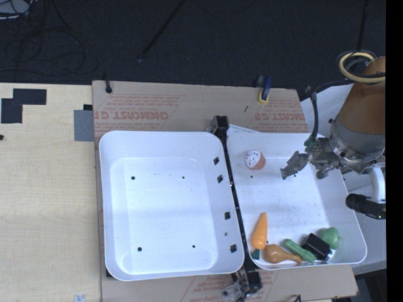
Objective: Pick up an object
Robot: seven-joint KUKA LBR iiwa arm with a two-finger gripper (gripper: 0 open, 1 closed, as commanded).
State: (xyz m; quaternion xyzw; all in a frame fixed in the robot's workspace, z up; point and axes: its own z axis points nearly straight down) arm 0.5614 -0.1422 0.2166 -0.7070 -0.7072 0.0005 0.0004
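The right bin [286,197] holds several small objects. A small white and orange ball [254,160] lies near its back left corner. An orange carrot [259,230] lies by the divider near the front. Along the front edge sit a yellow-orange gourd [280,253], a green pod-like piece [298,250], a black block [317,245] and a green round piece [329,236]. My gripper [306,170] hovers over the right bin's back right part, open, with nothing between its fingers. It is to the right of the ball and well apart from the front cluster.
The left bin [104,168] sits beside the right one, with a black divider strip [230,194] between them. Both rest on a cardboard sheet [157,109]. The arm's grey and orange body [365,112] stands over the right bin's right rim.
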